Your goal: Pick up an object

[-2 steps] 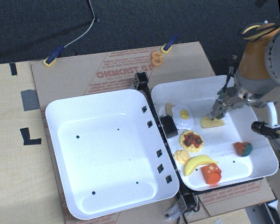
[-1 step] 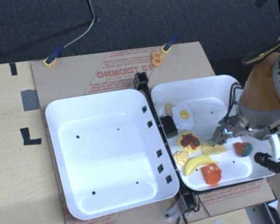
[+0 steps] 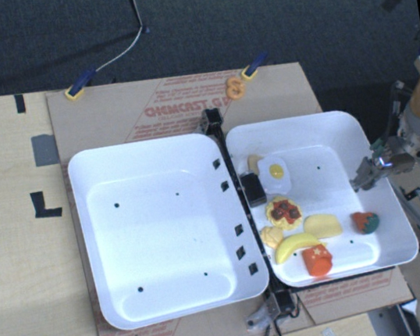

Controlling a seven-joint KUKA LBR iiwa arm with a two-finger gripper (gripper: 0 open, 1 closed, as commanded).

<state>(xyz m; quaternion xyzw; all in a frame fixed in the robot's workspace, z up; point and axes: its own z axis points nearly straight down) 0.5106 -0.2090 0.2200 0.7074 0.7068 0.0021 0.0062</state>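
Nothing picked yet: gripper (image 3: 365,176) at right bin (image 3: 345,122) rim, finger state unclear, banana (image 3: 295,245), strawberry (image 3: 365,222) and other toy food untouched.

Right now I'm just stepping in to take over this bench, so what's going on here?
A robot arm is reaching in from the right, and its gripper sits at the right edge of the right bin, with nothing visibly held. That bin holds a cluster of toy foods: a fried egg, a banana, a small pizza and a strawberry. The left bin sits beside it. No pick has happened yet.
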